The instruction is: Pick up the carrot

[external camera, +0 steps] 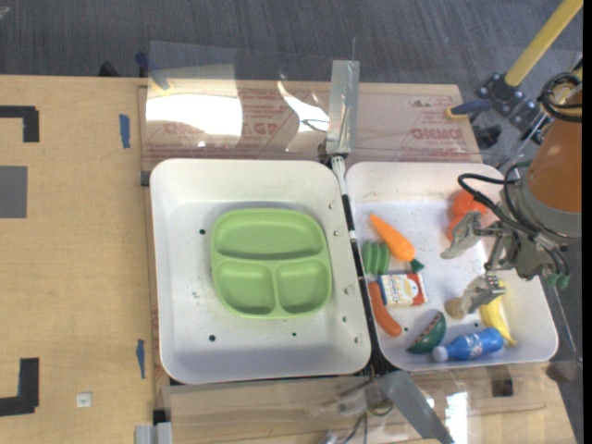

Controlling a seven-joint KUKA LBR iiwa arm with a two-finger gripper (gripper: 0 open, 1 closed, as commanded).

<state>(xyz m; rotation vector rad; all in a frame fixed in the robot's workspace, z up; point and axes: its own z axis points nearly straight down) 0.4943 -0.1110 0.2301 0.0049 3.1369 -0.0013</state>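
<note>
The carrot (392, 236) lies in the right bin (407, 188), upper left part. A green thing (374, 256) and a small packet (401, 289) sit just below it. The fingers (474, 266) hang open, holding nothing, near a banana (499, 316).

The gripper (474, 265) looks like bare grey metal with a dull sheen, its fingers spread with nothing between them. Left of it, the carrot (392, 236) is smooth orange plastic, faintly glossy. Just below it, the banana (499, 315) is shiny yellow plastic and the bottle (470, 345) glossy blue. The right bin (407, 185) under it is smooth white plastic with a soft gloss. Far to its left, the tray (271, 261) is matt green plastic. The bench (74, 248) looks like matt pale wood or board.
</note>
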